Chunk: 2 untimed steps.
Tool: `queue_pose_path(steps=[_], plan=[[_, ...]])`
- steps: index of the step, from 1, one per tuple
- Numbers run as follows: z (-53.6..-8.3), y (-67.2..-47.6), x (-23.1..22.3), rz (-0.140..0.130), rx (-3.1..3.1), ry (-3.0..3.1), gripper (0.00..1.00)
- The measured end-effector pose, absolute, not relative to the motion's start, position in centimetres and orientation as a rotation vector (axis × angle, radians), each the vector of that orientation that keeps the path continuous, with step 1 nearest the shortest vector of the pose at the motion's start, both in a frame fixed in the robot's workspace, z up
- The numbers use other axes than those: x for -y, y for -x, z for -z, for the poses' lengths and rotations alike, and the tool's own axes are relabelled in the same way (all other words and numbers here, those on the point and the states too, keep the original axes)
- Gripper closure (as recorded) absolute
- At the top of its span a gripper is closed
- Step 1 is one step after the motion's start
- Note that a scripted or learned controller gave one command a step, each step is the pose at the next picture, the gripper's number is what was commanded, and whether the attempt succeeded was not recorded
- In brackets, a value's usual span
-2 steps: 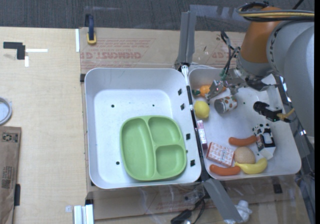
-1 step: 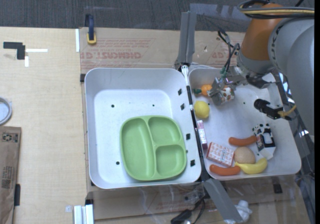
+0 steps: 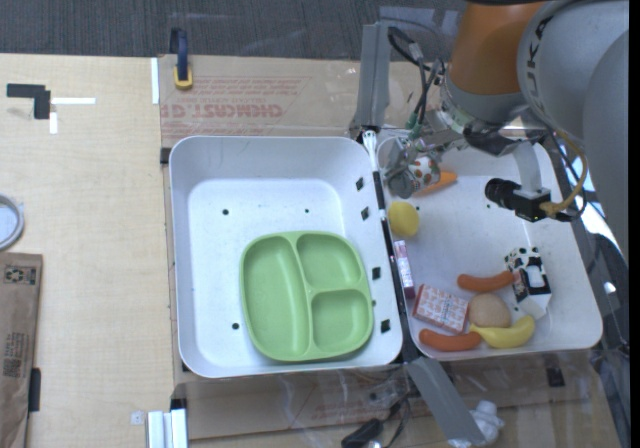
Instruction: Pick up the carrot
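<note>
The carrot (image 3: 443,179) is a small orange tapered piece lying at the far left of the right bin (image 3: 575,266), close to the back wall. My gripper (image 3: 415,168) is down right over its left end, beside a small white and red thing (image 3: 423,171). The carrot's pointed end sticks out to the right from under the gripper. Wrist and cables hide the contact, so a hold cannot be read from here.
In the right bin lie a yellow lemon (image 3: 404,219), two orange-red sausages (image 3: 488,282) (image 3: 450,341), a banana (image 3: 505,334), a pink box (image 3: 441,307) and a black and white toy (image 3: 528,271). The left bin (image 3: 200,236) holds a green divided plate (image 3: 305,294).
</note>
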State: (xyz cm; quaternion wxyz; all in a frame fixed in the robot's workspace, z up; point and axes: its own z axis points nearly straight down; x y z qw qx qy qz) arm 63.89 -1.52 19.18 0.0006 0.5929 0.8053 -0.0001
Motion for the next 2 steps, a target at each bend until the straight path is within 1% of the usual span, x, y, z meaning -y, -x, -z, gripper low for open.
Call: queue_pose_path(steps=[1,2], plan=[[-19.11,-65.87,6.31,0.003,-2.326,-2.11,1.0],[-19.12,-65.88,6.27,0.003,-2.326,-2.11,0.0]])
